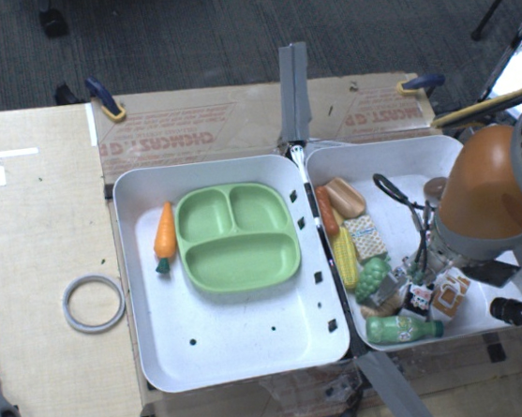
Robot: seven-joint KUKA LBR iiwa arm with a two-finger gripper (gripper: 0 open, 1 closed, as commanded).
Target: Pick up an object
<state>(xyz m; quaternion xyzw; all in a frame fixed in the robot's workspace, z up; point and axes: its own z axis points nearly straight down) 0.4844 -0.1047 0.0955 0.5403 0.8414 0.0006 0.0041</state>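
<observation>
— Progress? Nothing lifted yet. Gripper point(419, 280) down in right bin point(451, 144), among toys near bottle point(403, 329).
— Fingers? Cannot tell, hidden under arm point(488, 198).
</observation>
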